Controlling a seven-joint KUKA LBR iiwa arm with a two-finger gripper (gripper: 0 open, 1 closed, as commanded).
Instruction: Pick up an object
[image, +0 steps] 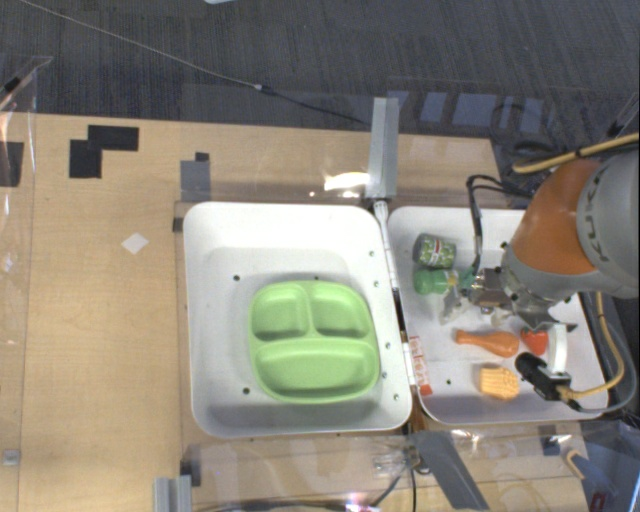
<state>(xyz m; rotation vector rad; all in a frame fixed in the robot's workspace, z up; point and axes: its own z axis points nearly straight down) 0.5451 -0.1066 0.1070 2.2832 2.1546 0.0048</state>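
Arm reaches in from the right over the right bin (432, 405). Gripper (462, 297) sits low among the objects, just right of the green can (435, 251) and the green item (432, 281) lying beside it. Finger state: cannot tell, the tips blur into clutter and the wrist hides much of them. No object visibly between them, so no grasp recorded.

Candidate objects, all in the right bin: green can at the far left, green item just nearer, orange drumstick-shaped toy (488, 342) toward the middle, yellow waffle-like block (499, 381) near the front edge, a red piece (534, 341) partly under the arm. Left bin (205, 400) holds a green divided plate (314, 339), well apart from the gripper.

Judgement: step in hand is closing in on a target, likely the green item or the drumstick toy, both adjacent to the tip.

To do it well:
- commit to one object; the pieces lie close together, and straddling two risks a pinch that slips.
- align fingers across the narrow axis of the target.
- descend fully before closing; bin floor is shallow.
- lift straight up, clear of the bin wall.
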